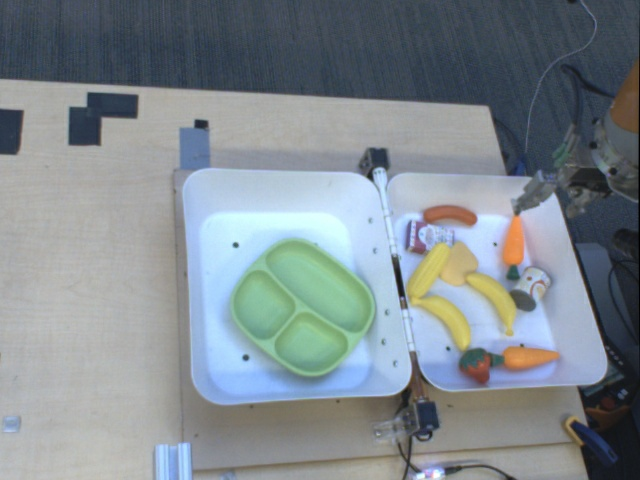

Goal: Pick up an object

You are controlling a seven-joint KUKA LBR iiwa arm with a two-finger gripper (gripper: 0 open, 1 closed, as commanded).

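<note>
We see the gripper [548,190] over the right bin [588,340]'s far right rim, fingers spread and holding nothing. Just beside it, an upright toy carrot [513,242] lies lengthwise, tip toward the far rim. A small can [531,284] sits below; we cannot read its label.

I see the gripper [553,186] hovering at the right bin's [590,353] two o'clock rim, just above an upright carrot [514,242]. A green divided plate [302,306] lies in the left bin [215,208].
</note>
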